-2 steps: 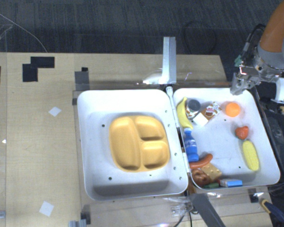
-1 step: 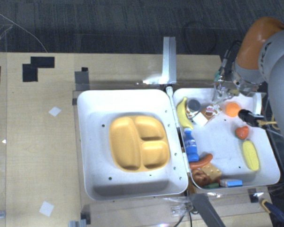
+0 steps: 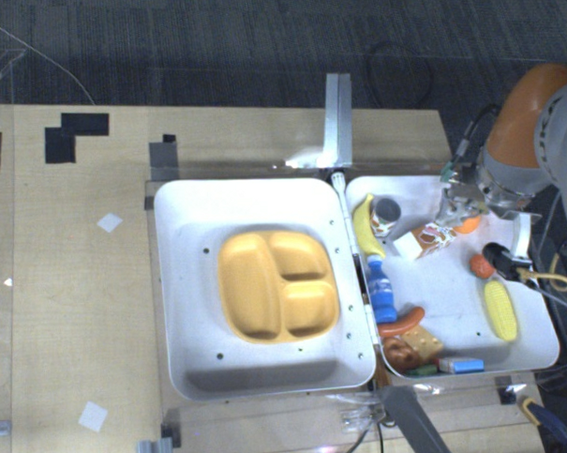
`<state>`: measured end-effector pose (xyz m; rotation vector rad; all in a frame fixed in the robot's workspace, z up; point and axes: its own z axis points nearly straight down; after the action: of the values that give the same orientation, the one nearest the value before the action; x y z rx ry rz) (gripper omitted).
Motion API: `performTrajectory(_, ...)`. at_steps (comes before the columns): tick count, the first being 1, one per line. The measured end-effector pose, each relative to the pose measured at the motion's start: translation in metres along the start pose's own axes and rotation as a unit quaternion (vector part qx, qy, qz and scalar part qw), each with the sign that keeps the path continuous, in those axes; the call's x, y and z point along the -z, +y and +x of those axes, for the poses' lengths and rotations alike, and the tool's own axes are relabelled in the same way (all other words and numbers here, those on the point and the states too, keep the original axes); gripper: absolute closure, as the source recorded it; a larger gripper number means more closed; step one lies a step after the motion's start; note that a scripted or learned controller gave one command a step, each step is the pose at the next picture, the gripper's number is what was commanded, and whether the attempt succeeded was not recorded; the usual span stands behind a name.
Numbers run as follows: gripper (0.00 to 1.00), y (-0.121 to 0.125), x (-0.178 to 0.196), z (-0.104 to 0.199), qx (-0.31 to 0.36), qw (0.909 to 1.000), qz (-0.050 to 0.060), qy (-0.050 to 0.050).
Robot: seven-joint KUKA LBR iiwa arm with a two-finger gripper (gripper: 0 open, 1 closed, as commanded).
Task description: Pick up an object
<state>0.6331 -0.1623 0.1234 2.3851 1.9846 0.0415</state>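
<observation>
Yellow moulded tray (image 3: 274, 285), three rounded compartments, in smooth white bin (image 3: 188, 300).

End effector (image 3: 459, 202) low, arm bent

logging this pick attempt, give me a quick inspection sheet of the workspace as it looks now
surface: wooden bench bearing two white bins side by side
job's things: right bin holds banana, blue bottle, corn cob, sausage, small can
clutter: left bin holds a yellow divided tray
grippers: gripper low over the right bin's far side; grasp unclear
cables: black cable along the arm
surroundings: dark floor beyond the bench
</observation>
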Motion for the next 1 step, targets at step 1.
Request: performTrajectory(1, 0.00, -0.0017, -0.0044, 0.0000, -0.001, 1.0000, 0.002, 0.000)
